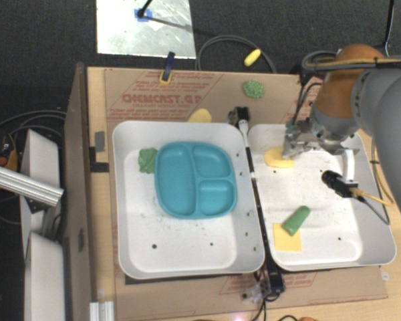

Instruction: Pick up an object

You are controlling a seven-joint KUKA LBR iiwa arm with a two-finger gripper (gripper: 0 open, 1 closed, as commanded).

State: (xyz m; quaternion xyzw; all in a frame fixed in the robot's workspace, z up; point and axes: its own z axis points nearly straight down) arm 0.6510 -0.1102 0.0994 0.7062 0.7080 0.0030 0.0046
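Yellow disc (278,158) just below-left of claw (291,147).

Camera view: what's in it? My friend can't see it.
The grey robot arm's gripper hangs over a pale yellow round piece in the right white bin, which also holds a green cylinder and a yellow square slab. The left white bin holds a blue divided plate beside a green leafy piece.

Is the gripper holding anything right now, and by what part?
Cannot tell. The gripper is down at the far edge of the pale yellow piece in the right bin, but a grip isn't visible.
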